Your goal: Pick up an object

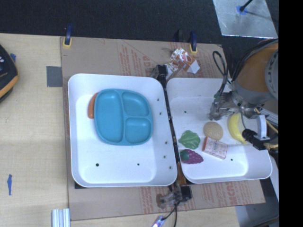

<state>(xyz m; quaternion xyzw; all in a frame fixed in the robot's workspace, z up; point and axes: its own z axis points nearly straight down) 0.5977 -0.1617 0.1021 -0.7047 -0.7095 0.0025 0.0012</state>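
The gripper [218, 111] hangs in the right bin [199, 91] just above the tan potato [213, 130], nearest object; I cannot tell its opening.

Both bins, the left bin [80, 164] and the right bin [199, 96], look like smooth white plastic with a faint sheen. The blue divided plate [124, 117] is matt plastic. They rest on a brown cardboard sheet [118, 56], dull and printed in red, over a pale wood-grain bench [28, 141]. The gripper [221, 109] looks like grey metal.
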